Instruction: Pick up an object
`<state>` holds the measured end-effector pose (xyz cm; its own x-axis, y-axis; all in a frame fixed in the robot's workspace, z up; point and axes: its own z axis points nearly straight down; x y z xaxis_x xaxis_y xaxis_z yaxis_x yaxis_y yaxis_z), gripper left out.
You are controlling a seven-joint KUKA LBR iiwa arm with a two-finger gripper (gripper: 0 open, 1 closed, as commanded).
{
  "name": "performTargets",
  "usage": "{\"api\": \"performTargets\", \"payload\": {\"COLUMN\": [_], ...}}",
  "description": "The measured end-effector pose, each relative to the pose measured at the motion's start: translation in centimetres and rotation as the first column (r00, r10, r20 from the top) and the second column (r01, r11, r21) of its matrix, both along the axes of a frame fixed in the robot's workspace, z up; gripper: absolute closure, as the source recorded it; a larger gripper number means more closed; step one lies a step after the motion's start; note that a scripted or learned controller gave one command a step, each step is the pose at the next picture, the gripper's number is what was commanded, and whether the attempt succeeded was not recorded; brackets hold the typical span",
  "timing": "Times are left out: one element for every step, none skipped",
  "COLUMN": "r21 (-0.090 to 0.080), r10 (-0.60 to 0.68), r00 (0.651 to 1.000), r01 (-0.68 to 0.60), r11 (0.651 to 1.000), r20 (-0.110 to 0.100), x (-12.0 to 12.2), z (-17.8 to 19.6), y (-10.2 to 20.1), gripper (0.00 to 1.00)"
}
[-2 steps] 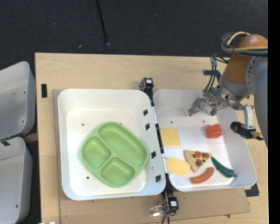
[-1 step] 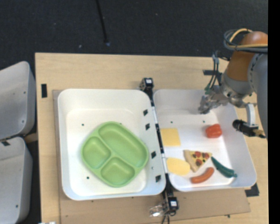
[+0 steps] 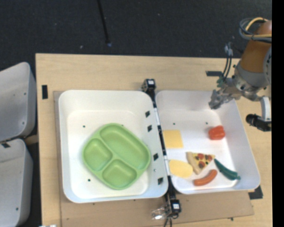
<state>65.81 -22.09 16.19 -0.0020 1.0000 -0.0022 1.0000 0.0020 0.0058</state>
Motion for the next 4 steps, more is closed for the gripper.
{"api": "performTargets", "payload": {"r21": [0.0, -0.001, 0.001, 0.002], "r10": [0.002, 0.004, 0.003, 0.004], "r00": [1.0, 1.0, 1.0, 1.0], "r01": [-0.002, -0.004, -0.003, -0.003], "r11": [1.0, 1.0, 1.0, 1.0], "r20": [0.002, 0.001, -0.006, -0.006], "x": [1.1, 1.4, 0.7, 0.6], "z": [5.9, 10.5, 9.5, 8.3], "y": [0.0, -0.6, 4.6, 9.6], "gripper": [1.0, 1.0, 1.0, 1.0]}}
